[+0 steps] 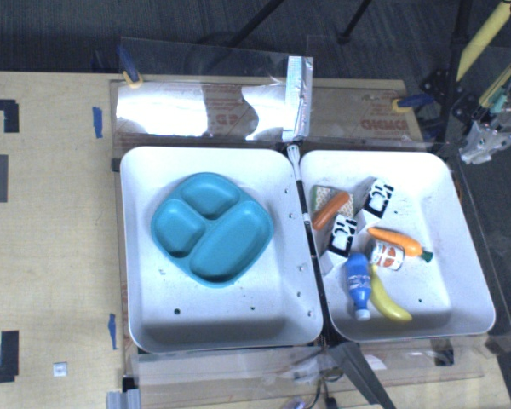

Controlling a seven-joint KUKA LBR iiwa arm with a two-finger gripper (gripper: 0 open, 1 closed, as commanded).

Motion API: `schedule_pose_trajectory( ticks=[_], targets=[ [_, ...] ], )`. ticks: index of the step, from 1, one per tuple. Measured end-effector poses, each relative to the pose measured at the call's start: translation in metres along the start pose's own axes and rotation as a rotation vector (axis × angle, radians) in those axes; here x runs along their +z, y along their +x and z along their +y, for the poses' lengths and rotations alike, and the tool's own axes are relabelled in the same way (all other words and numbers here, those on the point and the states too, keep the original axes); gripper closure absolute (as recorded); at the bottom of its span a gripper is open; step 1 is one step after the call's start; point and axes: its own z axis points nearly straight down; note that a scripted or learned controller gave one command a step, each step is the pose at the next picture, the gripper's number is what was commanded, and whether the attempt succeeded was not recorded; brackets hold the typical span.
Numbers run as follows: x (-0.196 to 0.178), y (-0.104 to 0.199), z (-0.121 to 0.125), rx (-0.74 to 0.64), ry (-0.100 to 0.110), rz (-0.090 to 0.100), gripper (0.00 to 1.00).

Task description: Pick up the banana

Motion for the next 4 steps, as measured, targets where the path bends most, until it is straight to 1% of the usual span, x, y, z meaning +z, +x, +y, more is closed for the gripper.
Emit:
schedule_pose_trajectory(
  ticks=[1,2,3,4],
  targets=[
    [0.075,-0.025,-0.018,0.034,0.015,0.008,1.00],
    [0.039,0.013,-0.018,0.733,0.017,0.002,1.00],
    [0.039,0.013,-0.018,0.733,0.017,0.002,0.00],
    [0.029,0.014,-0.017,0.730,0.016,0.000,1.00]
  ],
)
